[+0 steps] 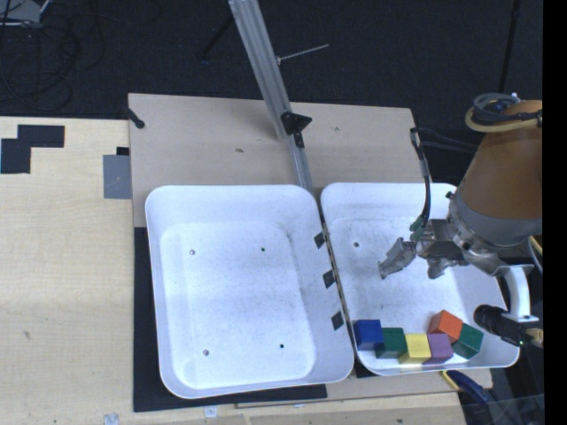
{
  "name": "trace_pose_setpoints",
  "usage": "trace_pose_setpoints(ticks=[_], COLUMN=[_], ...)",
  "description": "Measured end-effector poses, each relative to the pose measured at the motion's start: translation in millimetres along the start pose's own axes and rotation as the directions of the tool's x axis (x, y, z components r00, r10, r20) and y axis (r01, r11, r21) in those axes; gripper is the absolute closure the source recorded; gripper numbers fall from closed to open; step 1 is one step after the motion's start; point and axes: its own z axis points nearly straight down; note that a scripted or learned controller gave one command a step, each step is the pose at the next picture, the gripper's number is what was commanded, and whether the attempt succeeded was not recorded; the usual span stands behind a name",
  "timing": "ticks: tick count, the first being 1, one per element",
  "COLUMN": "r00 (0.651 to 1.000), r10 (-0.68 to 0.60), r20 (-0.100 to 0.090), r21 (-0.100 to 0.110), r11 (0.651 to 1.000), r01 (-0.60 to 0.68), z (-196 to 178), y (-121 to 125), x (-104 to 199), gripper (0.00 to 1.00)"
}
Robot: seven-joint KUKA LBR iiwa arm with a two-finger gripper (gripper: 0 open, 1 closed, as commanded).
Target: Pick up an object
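1. Over the right bin (372, 204), near its middle and toward its right wall, hangs the gripper (413, 260) – its fingers are spread apart with nothing between them, and the white floor of the bin shows beneath.
2. Behind the gripper, the grey arm with its orange band (503, 171) comes in over the tabletop's right edge.
3. Along the front wall of the right bin lies a tight cluster of small blocks, well apart from the gripper.
4. From the left of that cluster: a blue block (368, 332), a dark green block (391, 342) touching it, a yellow block (416, 346), and a purple block (439, 347).
5. An orange block (446, 324) sits just behind the purple one, and another green block (469, 339) lies at the cluster's right end, near the bin's front right corner.
6. Beside it, the left bin (168, 237) shares a wall with the right one – small black clips (329, 278) sit along that join.
7. A slanted metal rail (266, 69) rises from the tabletop's back edge, above the seam between the bins.
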Motion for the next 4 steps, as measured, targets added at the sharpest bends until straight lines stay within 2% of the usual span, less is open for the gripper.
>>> trace_pose_setpoints(ticks=[1,2,3,4], r00=[1.000,1.000,1.000,1.000], r10=[0.003,-0.008,-0.007,-0.006], r20=[0.002,-0.001,-0.001,0.001], r21=[-0.004,-0.011,-0.011,-0.021], r11=[1.000,1.000,1.000,1.000], r01=[-0.003,0.008,0.007,0.006], z=[66.3,95.1,46.7,-49.2], y=[30.5,68.7,40.6,103.5], x=[-69.3,-18.4,42.1,68.0], gripper=[0.00,0.00,0.00,0.00])
